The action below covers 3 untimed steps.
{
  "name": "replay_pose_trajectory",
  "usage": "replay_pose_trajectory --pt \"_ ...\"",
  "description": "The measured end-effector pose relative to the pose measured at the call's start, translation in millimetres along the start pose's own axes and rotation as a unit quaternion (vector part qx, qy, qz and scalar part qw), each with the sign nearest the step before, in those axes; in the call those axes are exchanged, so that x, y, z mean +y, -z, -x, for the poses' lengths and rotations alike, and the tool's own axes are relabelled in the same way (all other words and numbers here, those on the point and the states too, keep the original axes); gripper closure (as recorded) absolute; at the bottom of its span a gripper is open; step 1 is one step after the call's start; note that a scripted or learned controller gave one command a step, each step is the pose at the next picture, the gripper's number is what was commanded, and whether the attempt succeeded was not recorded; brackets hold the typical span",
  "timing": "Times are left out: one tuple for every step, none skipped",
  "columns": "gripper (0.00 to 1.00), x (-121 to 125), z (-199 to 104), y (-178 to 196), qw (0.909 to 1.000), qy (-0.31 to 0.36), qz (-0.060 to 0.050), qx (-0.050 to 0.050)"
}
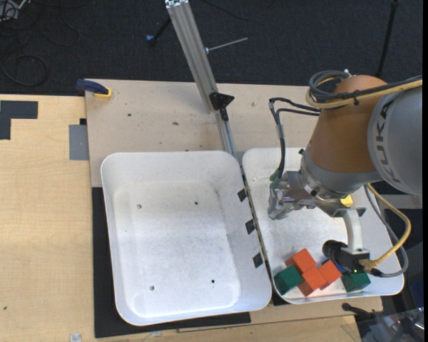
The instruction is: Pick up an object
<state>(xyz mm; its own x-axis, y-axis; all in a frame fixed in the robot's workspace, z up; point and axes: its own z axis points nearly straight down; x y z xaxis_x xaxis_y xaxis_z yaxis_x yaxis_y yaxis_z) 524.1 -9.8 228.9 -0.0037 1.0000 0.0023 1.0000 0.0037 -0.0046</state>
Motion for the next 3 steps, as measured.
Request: replay_pose_trajectory --pt "1.0 -11.3 -45.7 3.6 1.0 0.0 -0.001 0.0" --pt "1.0 -7.2 -103.4 -4.2 1.0 0.001 0.0 0.0" --pt "0.0 -7.4 -101.3 -3.8 1.0 -0.001 0.0 -0.001"
